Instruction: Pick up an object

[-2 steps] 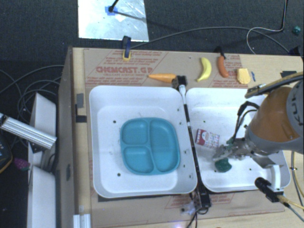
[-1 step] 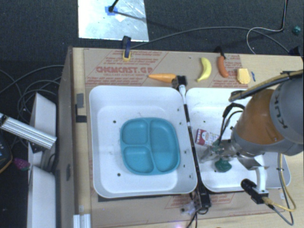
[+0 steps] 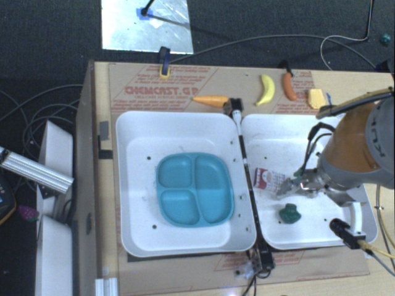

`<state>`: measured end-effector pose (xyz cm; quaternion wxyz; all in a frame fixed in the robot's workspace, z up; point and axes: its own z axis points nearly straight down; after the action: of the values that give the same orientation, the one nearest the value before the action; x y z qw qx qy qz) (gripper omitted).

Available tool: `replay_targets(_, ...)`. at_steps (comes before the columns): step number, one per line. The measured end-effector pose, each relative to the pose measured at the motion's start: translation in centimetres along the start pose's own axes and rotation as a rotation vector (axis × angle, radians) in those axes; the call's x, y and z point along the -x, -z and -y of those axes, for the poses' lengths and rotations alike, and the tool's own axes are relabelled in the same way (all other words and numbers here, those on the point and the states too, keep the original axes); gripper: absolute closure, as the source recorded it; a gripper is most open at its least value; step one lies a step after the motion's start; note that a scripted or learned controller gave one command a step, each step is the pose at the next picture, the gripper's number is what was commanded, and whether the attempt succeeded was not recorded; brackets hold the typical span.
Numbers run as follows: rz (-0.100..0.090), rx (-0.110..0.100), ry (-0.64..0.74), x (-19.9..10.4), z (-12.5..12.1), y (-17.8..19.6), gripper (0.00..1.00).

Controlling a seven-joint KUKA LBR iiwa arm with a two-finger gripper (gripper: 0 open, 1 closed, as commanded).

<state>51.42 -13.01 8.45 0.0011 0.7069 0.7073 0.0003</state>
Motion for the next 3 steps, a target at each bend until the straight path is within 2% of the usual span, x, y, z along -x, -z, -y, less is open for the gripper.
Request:
replay_targets(1, -0.002, -0.002, 0.002, -3.2, 2.8, 0.1, 0.00)
replay_targets(2, -0.001, 0.000, 0.000, -1.1, 2.8, 0.0, 0.00)
replay_targets(3, 0.001, 0.002, 0.003, 2.3, -2.9, 4.9, 0.00)
